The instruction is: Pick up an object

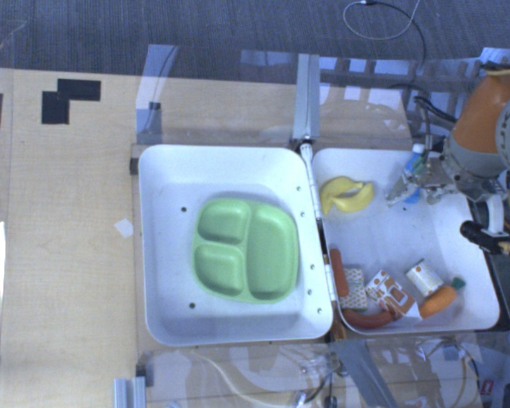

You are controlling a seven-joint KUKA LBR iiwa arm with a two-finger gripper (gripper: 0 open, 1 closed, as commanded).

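Observation:
The right bin (pixel 459 228) holds a yellow banana-shaped toy (pixel 347 195) at its far left. Along its near edge lie a red-brown sausage (pixel 357 308), a small patterned box (pixel 387 290), a white can with an orange label (pixel 424 277) and an orange carrot (pixel 439 298). My gripper (pixel 418 187) hangs at the bin's far right side, to the right of the yellow toy and apart from it. The grey arm with its orange band (pixel 484 117) comes in from the right above it. Nothing visible is in the gripper's grasp.
The left bin (pixel 161 228) holds a green divided plate (pixel 246 249) in its middle. A metal divider post (pixel 305 100) stands between the bins at the back. A black cable (pixel 391 24) lies on the floor beyond the bench.

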